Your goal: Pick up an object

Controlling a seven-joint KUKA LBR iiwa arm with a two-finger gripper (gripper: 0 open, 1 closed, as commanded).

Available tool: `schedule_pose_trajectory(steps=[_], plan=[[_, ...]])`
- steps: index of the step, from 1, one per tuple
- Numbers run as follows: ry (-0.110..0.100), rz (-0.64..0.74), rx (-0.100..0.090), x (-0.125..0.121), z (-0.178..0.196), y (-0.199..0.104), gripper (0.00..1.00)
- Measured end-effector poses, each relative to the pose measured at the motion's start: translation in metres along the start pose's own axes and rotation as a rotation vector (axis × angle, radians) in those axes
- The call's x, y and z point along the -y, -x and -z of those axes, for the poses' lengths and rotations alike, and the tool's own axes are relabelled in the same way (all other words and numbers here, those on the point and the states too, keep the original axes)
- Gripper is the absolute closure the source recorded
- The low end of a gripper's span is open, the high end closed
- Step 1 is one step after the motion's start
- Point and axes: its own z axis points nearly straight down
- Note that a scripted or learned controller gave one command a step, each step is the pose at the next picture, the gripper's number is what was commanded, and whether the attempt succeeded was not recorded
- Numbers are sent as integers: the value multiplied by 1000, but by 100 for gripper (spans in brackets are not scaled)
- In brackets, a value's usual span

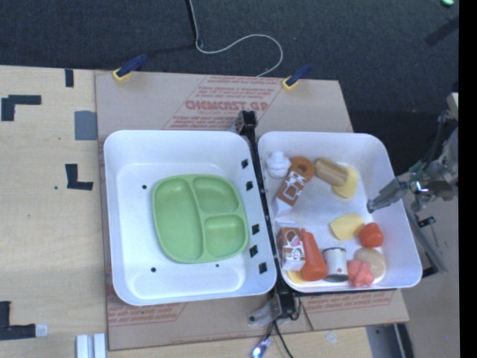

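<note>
The right white bin [395,162] holds a heap of toy food. There is a small white bottle [277,162], an orange carton [293,182], a tan bread roll [331,171] and a yellow wedge [346,226]. A red tomato [371,235], a small can [335,262], a red carrot-like piece [312,260] and a pink piece [361,274] lie toward the near side. My gripper [377,200] reaches in over the bin's right wall. Its tip hangs just right of the yellow wedge and above the tomato, and nothing is seen in it.
The left white bin [123,200] holds a green divided plate [198,218]. A black divider [256,192] runs between the bins. Both stand on a cardboard sheet [216,103] held by clamps, with a cable [223,47] trailing behind.
</note>
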Motion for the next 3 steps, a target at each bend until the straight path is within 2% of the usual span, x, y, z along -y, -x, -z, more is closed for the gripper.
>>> schedule_pose_trajectory(steps=[1, 2, 3], plan=[[-1, 2, 0, 0, 10, -1, 100], [20, 7, 4, 3, 169, -50, 100], [15, 10, 0, 4, 273, -129, 100]])
